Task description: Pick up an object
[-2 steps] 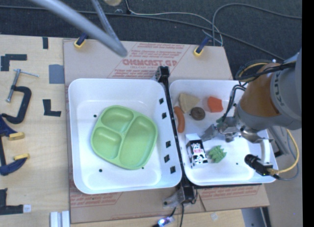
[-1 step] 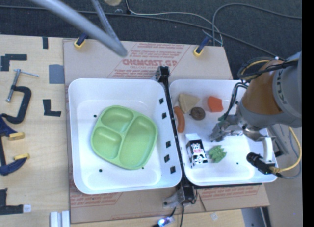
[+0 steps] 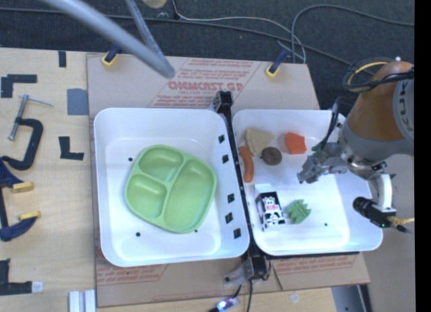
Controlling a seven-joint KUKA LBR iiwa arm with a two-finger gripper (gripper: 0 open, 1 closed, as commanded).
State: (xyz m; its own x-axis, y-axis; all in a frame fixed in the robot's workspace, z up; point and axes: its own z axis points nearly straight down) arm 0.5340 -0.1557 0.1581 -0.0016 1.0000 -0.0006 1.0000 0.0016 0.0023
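Left bin: green divided plate. Right bin: orange sausage-like piece at left wall, tan wedge, brown ball, orange block; nearer front, cow-print carton, green leafy toy. End effector above right bin, nothing seen in it.

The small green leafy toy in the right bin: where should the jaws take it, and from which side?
Grip the small green leafy toy across its narrower middle, coming straight down. It lies flat on the right white bin floor, with bare floor to its right; the black-and-white carton sits close on its left.
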